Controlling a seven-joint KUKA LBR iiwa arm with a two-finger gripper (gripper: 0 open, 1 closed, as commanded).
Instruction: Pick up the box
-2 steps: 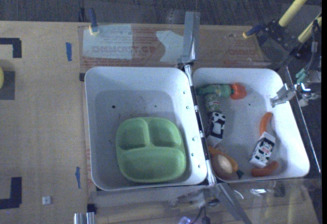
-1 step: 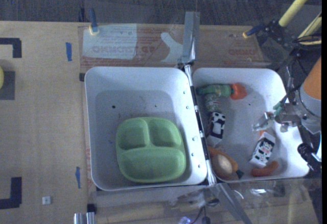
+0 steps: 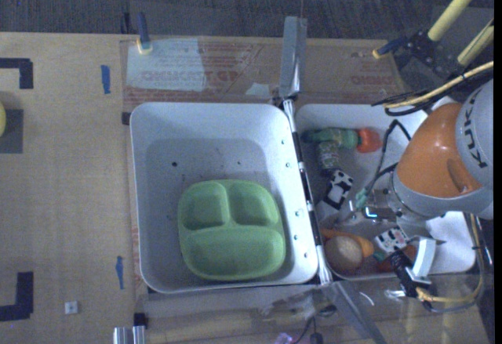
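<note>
A small black-and-white box (image 3: 338, 187) lies in the right bin (image 3: 345, 117), near its left wall. My gripper (image 3: 367, 208) hangs low over the middle of that bin, just right of and slightly below the box, under the arm's orange band (image 3: 436, 154). I cannot make out whether it touches the box. The arm hides the right half of the bin.
The left bin (image 3: 208, 131) holds a green divided plate (image 3: 231, 229). In the right bin lie a green and orange bottle (image 3: 343, 137), a small jar (image 3: 329, 155), a beige round thing (image 3: 344, 253) and a patterned item (image 3: 389, 240). Cables (image 3: 416, 287) trail at the front right.
</note>
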